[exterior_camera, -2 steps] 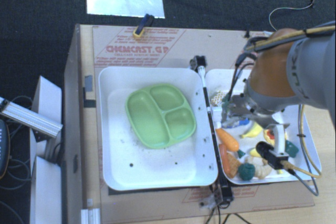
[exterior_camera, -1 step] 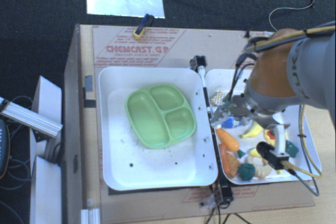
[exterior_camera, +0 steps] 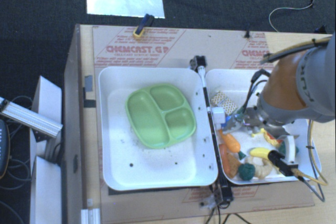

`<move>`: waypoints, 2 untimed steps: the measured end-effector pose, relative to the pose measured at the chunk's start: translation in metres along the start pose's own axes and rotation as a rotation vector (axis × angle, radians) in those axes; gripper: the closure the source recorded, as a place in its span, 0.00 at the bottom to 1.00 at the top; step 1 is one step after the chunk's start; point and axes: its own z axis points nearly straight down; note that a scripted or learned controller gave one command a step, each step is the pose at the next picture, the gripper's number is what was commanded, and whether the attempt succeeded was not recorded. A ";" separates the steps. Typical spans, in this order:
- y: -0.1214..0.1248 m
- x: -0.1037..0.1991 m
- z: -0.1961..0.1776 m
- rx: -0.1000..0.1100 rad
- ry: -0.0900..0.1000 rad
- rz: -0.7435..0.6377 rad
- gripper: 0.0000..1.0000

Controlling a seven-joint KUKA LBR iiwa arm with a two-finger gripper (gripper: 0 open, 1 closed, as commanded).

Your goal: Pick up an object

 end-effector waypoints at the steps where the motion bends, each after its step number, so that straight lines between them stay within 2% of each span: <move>1: 0.042 -0.023 0.021 0.005 -0.001 -0.003 0.00; 2: 0.063 0.000 0.022 0.016 0.000 0.001 0.00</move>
